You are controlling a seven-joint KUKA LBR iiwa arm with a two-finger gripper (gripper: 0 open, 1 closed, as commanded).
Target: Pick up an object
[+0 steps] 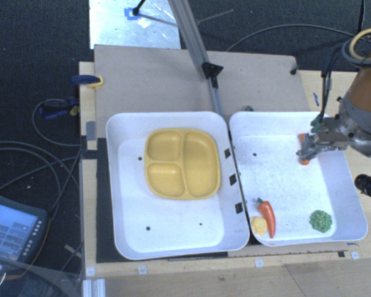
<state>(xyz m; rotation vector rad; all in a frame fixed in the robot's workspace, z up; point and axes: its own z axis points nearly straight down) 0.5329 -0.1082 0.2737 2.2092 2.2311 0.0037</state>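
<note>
Gripper [306, 148] hovering over right bin [284, 129], far side; can't tell its state. Carrot [268, 216] lying near front edge, touching yellow piece [258, 226]. Broccoli [320, 221] sitting front-right. Tray [182, 164] sitting in left bin [130, 228].

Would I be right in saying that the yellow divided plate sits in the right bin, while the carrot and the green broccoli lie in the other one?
Not quite: the camera view shows the yellow divided plate in the left bin. The carrot and the green broccoli lie in the other one, the right bin.
</note>
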